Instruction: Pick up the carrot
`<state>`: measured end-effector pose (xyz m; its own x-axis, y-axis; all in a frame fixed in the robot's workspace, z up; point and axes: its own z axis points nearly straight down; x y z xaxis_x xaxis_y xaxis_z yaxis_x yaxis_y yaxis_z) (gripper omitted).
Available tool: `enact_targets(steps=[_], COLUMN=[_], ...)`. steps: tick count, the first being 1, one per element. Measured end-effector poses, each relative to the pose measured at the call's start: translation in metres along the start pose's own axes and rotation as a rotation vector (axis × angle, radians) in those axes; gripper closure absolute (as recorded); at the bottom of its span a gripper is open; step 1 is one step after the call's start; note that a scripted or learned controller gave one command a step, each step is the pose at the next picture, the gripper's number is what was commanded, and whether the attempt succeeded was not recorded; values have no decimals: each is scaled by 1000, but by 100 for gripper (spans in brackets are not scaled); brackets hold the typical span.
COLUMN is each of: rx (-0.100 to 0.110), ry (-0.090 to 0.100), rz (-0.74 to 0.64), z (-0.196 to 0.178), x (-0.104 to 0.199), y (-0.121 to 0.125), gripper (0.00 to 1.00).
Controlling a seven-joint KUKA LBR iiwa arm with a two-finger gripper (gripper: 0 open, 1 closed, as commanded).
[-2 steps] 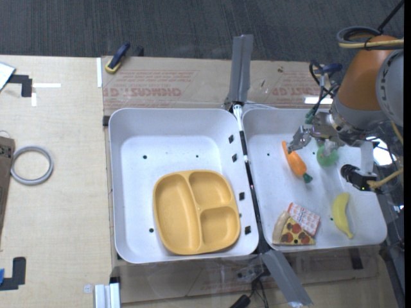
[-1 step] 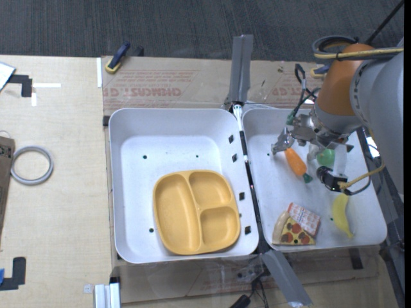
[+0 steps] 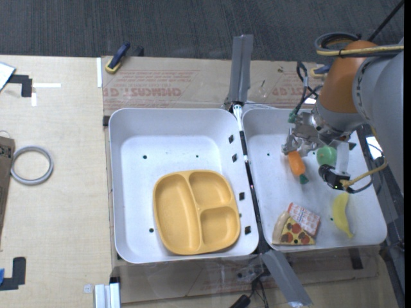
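Observation:
The carrot (image 3: 296, 164), orange with a small green tip at its lower end, is in the right bin (image 3: 270, 191) near its middle. It lies at a slant, upper end toward the back. My gripper (image 3: 293, 149) comes down from the right, right over that upper end. The fingers look shut on the top of the carrot, and the rest of it sticks out below them toward the front. The arm's orange band (image 3: 340, 82) hangs over the bin's back right corner.
A green round piece (image 3: 325, 154) lies just right of the carrot, under the wrist. A banana (image 3: 341, 214) and a pizza slice (image 3: 293, 230) with a small packet lie at the front. A yellow divided plate (image 3: 196, 210) sits in the left bin (image 3: 128, 172).

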<state>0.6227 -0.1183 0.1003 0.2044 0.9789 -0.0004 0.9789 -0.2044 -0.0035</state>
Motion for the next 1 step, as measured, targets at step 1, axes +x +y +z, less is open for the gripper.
enact_targets(steps=[1], rx=[-3], ry=[-1], rz=[-85], z=[-91], x=[66], y=[-7], gripper=[100])
